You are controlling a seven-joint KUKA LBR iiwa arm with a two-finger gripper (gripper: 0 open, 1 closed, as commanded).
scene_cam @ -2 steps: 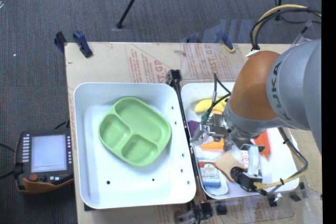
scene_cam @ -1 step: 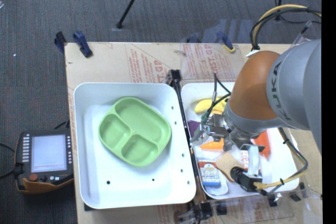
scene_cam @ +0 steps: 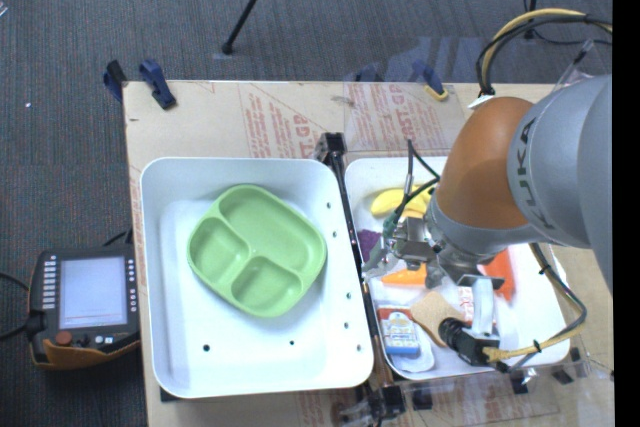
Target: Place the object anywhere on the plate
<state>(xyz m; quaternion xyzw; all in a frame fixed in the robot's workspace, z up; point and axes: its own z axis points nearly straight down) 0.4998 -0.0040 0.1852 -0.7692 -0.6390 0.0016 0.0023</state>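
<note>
At the far left, well away from the gripper, a teach pendant [scene_cam: 88, 303] with a pale screen lies on the dark carpet beside the bench. On the bench, also to the left of the gripper, the left white bin [scene_cam: 165, 215] holds a green plate [scene_cam: 257, 250] with three compartments. The plate lies flat, a little turned, and nothing lies in its compartments. Two blue clamps [scene_cam: 150, 83] grip the far left corner of the cardboard-covered bench [scene_cam: 290, 115], far from the arm.

The gripper [scene_cam: 405, 250] hangs low over the left part of the right white bin [scene_cam: 560, 340], just beyond the wall that divides the two bins. The grey arm [scene_cam: 570, 175] with its orange band [scene_cam: 485, 165] comes from the right and covers much of this bin. The arm body hides the fingers, so I cannot tell whether they are apart or together, and I see nothing between them.

Around the gripper lie the objects. A yellow object [scene_cam: 392, 202], like a banana, is just behind it. A purple object [scene_cam: 368, 241] is just to its left, near the dividing wall. An orange object [scene_cam: 408, 279] lies just in front of it, and nearer to me a small white and blue packet [scene_cam: 400, 333]. To its right, partly under the arm, a red-orange object [scene_cam: 500, 275] shows. All these objects are in the right bin, apart from the plate.
</note>
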